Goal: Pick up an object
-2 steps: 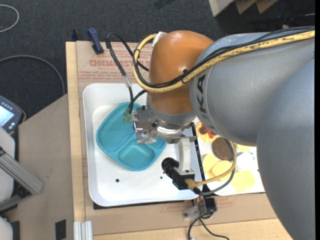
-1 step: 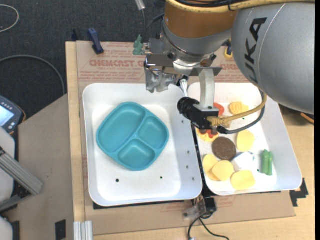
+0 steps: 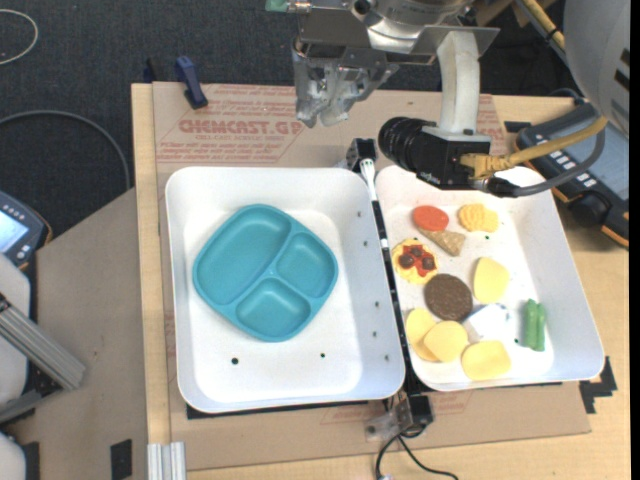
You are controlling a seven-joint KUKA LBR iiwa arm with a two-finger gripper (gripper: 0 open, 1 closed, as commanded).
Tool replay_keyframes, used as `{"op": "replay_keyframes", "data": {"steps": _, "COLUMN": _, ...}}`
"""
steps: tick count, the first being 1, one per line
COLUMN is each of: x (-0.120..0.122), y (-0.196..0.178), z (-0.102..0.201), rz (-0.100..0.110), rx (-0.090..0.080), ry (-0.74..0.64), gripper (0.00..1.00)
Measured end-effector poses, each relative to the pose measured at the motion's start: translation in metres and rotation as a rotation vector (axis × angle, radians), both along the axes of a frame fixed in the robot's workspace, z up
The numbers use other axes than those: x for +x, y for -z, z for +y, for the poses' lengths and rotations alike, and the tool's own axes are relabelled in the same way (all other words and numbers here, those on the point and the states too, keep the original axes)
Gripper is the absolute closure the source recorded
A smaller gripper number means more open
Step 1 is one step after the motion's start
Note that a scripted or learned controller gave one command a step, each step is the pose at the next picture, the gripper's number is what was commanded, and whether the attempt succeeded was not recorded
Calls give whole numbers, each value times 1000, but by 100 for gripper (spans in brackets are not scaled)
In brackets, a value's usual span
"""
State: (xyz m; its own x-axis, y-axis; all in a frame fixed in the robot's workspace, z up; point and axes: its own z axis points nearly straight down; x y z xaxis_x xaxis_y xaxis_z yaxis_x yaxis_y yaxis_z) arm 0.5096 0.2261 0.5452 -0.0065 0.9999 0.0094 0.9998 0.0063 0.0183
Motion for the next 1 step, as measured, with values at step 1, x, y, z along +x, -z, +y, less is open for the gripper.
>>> {"op": "replay_keyframes", "data": {"steps": 1, "x": 15, "y": 10, "z": -2, "rz": 15, "rx": -8, "ry": 7, "gripper": 100}}
